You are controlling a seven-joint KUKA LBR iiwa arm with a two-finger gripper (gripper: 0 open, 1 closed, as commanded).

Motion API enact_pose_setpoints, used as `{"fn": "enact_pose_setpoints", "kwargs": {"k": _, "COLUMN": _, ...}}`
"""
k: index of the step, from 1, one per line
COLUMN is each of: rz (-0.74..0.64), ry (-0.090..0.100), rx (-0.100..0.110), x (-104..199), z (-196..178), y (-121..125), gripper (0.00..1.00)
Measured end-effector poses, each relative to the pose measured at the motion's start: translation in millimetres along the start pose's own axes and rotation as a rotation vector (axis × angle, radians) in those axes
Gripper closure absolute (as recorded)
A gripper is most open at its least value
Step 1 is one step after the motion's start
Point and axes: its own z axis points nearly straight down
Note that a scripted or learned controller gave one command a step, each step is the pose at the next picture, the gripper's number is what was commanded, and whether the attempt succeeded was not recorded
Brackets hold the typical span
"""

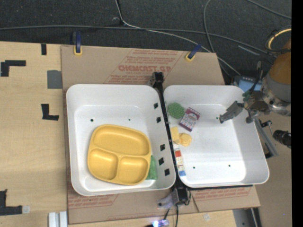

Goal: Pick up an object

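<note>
From my remote station I logged, by size: the wooden table (28,141), overlaid by a brown cardboard sheet (142,65) held at its far edge by two clips, presumably so the bins could not slide.

Two shallow white plastic bins: left bin (78,108), right bin (236,169), touching along their shared wall.

The grey arm (279,79), entering from the right.

A yellow three-compartment plastic tray (118,152), lying flat in the left bin, a green item (152,169) wedged between it and the bin wall.

The gripper (232,112), hovering over the right bin's right side, well apart from the objects; I could not tell how far its fingers stood open, and nothing showed between them.

Candidate objects, clustered against the right bin's left wall: a round green scrubber (175,109), a purple-and-white packet (189,119), a pale yellow lump (180,137), a thin red-and-white item (179,161).
</note>
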Motion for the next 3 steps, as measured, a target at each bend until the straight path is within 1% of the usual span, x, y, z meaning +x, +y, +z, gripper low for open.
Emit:
{"fn": "enact_pose_setpoints", "kwargs": {"k": 1, "rz": -0.003, "ry": -0.002, "rx": -0.011, "x": 0.4, "z": -6.3, "y": 2.5, "gripper": 0.0}}
{"fn": "enact_pose_setpoints", "kwargs": {"k": 2, "rz": -0.004, "ry": -0.002, "rx": -0.007, "x": 8.9, "z": 44.4, "y": 7.7, "gripper": 0.0}}
{"fn": "enact_pose_setpoints", "kwargs": {"k": 3, "rz": -0.003, "ry": -0.002, "rx": -0.007, "x": 7.3, "z": 89.8, "y": 12.5, "gripper": 0.0}}
